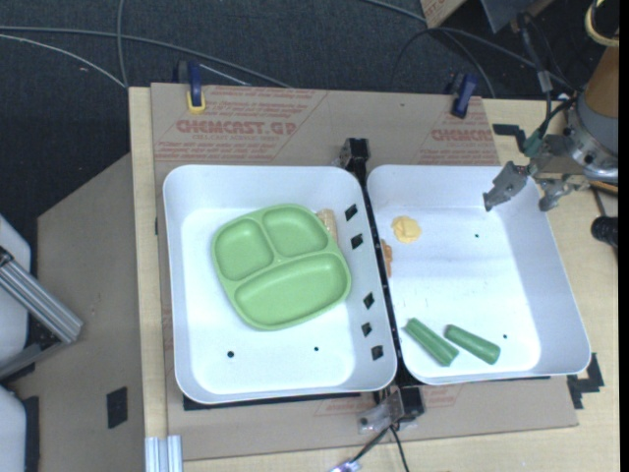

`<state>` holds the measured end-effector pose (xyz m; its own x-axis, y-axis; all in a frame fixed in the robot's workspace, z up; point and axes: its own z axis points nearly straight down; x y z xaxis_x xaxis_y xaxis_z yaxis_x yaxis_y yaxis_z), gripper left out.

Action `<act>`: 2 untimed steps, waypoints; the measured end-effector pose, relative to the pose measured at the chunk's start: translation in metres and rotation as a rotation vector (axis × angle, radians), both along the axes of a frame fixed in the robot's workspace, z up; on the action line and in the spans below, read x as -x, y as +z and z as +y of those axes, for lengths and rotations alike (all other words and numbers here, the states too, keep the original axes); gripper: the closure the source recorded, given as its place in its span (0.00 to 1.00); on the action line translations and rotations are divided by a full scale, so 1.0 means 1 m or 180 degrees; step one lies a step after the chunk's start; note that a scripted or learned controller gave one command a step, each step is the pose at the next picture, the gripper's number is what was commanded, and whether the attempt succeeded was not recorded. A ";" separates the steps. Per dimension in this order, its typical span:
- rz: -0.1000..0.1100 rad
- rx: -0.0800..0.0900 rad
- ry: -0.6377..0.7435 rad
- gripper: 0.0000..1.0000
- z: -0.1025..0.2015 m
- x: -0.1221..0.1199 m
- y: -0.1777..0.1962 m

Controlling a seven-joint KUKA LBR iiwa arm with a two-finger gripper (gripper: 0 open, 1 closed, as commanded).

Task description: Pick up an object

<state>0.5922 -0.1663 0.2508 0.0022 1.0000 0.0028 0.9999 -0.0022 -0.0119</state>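
Observation:
In the right bin [550, 293] two green cylinders lie near the front wall, one [430, 342] to the left of the other [473, 344]. A small yellow lump [406, 228] rests near that bin's back left corner. My gripper [523, 194] hovers over the back right corner of the right bin, well apart from all of these. Its two fingers are spread, so it is open, with nothing between them. In the left bin [197, 352] a green divided plate [282, 264] lies flat, and a tan piece [327, 226] peeks out at its back right edge.
A small tan bit [387, 256] sits against the right bin's left wall. Black clips [354, 152] hold the two bins together along the middle. Blue clamps [196, 88] pin the board at the back. Cables run across the dark floor behind.

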 end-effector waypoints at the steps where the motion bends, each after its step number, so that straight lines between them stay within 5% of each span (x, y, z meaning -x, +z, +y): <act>1: -0.0036 0.0007 0.0008 0.00 0.000 -0.002 0.006; 2: -0.0014 0.0000 0.0004 0.00 0.000 0.005 -0.055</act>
